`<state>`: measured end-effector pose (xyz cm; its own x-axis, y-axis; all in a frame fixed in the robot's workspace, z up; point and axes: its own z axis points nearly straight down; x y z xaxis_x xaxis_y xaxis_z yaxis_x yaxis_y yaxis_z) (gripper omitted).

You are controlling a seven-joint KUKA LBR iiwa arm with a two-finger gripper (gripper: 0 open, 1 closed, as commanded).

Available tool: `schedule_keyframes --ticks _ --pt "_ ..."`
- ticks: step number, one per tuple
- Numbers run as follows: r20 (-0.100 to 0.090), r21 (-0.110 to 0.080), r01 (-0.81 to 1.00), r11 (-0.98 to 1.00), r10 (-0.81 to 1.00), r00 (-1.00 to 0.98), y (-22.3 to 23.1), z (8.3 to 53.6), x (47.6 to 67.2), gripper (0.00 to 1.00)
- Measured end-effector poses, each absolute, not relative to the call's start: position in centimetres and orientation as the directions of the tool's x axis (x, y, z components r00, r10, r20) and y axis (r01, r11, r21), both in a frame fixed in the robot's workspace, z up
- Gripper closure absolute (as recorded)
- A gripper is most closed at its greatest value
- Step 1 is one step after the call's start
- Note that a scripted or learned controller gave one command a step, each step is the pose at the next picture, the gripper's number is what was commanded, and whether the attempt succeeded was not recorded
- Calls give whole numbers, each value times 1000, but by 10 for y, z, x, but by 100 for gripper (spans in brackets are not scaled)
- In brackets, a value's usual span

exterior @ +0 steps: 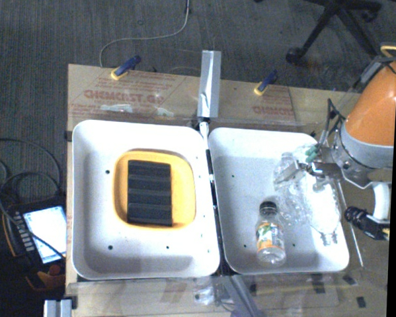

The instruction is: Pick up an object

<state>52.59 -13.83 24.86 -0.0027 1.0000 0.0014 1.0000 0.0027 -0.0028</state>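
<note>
In the right bin (244, 157) a small clear bottle (270, 235) with a black cap and an orange label lies near the front. Behind it and to its right sits a heap of crumpled clear plastic (294, 186), and beside that lies a clear plastic piece (322, 214). My gripper (317, 166) hangs over the right part of this bin, at the upper edge of the clear plastic, below the arm's orange band (376, 111). Glare and the wrist hide the gripper's tip. In the left bin (92, 149) lies a yellow tray holding a black ribbed block (150, 192).
A metal post (208, 82) stands at the back between the bins. Two blue-and-yellow clamps (125, 66) (266, 81) hold the brown board. Cables and a small device (39, 229) lie on the floor at the left. A chair base (331, 22) stands behind.
</note>
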Motion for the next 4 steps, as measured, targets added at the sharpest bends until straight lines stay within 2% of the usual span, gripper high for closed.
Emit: schedule_keyframes --ticks 1,2,3,4 --pt "-8 19 939 342 940 -342 -140 108 505 0" --pt "-15 27 938 345 939 -345 -149 98 520 0" --pt "-14 30 938 345 939 -345 -148 107 522 100" --pt "-3 -1 960 281 960 -281 -152 209 602 100"
